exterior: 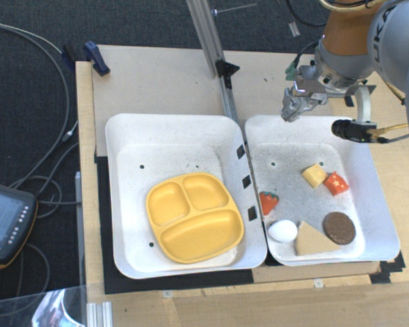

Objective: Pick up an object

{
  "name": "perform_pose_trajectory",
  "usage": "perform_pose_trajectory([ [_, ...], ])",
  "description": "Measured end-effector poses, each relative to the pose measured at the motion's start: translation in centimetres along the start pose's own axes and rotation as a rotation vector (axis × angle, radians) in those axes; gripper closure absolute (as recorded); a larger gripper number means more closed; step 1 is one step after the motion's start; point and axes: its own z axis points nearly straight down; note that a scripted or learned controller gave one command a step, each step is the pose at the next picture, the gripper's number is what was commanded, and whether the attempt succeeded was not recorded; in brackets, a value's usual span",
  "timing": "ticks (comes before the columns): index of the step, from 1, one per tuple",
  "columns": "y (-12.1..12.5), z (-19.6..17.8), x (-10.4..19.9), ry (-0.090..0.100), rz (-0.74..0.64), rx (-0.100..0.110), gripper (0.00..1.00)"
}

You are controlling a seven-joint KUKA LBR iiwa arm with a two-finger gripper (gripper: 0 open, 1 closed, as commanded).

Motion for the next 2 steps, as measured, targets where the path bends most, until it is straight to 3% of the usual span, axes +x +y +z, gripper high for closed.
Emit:
perform_pose_trajectory([
  [2,-0.4,-1.7,11.2,0.000,-0.002,-0.005,1.00],
])
